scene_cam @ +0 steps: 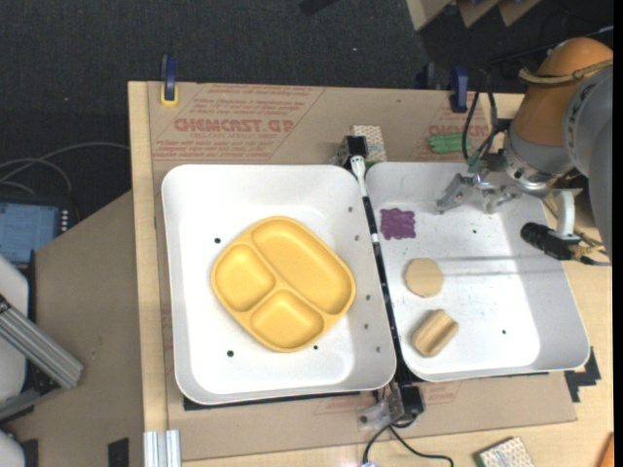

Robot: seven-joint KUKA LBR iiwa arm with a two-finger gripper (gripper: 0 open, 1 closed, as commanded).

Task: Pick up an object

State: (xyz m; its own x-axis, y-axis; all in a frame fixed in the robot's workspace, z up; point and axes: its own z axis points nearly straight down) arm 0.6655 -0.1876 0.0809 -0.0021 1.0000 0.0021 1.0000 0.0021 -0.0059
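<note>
The worktop [243,125] was brown board over dark carpet. The left bin [195,358] held a yellow divided tray [282,282]. In the right bin [545,329] lay a purple piece [397,223], a tan disc [423,277] and a tan block [434,332]. The gripper [474,193] hovered at that bin's far edge, jaws spread, holding nothing.

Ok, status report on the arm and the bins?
Gripper over right bin, far end, holding nothing. Purple piece, tan disc, tan block untouched. Yellow tray in left bin.
</note>
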